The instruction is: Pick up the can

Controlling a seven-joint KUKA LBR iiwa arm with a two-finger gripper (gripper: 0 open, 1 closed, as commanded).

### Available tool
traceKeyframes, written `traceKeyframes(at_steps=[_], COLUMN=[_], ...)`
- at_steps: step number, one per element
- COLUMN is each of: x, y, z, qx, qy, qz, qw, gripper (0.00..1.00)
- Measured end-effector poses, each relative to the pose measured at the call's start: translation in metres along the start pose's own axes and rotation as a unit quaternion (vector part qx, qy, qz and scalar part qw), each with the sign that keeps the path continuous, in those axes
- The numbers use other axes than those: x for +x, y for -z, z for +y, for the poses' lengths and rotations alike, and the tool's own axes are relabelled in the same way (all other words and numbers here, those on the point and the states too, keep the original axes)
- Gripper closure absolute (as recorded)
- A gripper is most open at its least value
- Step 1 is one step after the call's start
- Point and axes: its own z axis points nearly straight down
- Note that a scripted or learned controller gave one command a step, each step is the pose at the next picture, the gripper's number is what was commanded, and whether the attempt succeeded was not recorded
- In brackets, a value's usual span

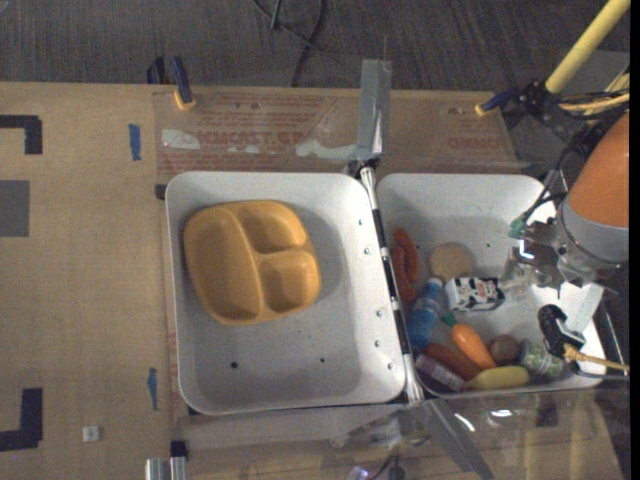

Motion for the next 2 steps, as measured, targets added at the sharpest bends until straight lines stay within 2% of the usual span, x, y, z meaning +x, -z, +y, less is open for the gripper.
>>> traceKeyframes(at_steps=[1,2], x=[-0.028,-0.013], y=[0.07,0.117], z=[0.061,0.119], qx=[-0.001,-0.001], qy=[-0.196,-0.364], qz=[0.0,0.0], qw=[0.9807,0.9315], gripper=[1.0,1.0])
